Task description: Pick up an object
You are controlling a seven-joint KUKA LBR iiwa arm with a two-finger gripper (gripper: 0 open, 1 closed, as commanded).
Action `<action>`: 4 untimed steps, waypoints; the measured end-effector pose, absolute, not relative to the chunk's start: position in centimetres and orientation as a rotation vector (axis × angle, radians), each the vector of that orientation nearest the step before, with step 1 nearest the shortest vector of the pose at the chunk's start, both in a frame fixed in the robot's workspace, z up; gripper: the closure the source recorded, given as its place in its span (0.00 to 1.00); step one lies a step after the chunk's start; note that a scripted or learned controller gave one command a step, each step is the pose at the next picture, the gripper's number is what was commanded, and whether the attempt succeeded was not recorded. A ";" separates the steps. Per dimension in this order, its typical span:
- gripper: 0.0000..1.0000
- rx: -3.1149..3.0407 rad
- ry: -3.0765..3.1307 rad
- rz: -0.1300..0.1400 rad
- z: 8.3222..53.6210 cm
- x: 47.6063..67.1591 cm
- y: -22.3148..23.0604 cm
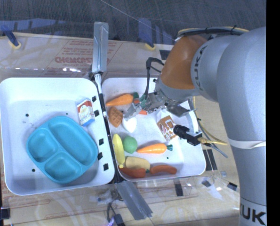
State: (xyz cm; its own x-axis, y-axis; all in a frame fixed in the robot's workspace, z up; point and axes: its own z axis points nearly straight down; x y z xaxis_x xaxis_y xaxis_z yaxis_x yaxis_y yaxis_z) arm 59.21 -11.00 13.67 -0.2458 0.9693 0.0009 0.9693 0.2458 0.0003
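Camera view has the gripper (140, 105) low in the right bin (196, 166), near the frame's centre; I cannot tell its state. A carrot (120, 100) lies just left of it, long axis running left-right, touching or nearly so.

the arm (238, 126) carries large dark letters at its base, at 5 o'clock in the view; "uk" is legible, cut off by the frame edge. the clear sheet (74, 55) behind the bins, at 11 o'clock, bears red print in reversed form; it cannot be read. the small carton (85, 112) and the brown packet (167, 128) show printed labels too small to read.
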 end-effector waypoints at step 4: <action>1.00 -2.144 -2.291 0.005 9.9 61.6 -15.9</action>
State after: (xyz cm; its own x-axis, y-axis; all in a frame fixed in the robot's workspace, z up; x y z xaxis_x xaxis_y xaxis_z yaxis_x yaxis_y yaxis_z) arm 61.59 -15.90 9.87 -0.0660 0.9978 0.0008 0.9978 0.0660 -0.0052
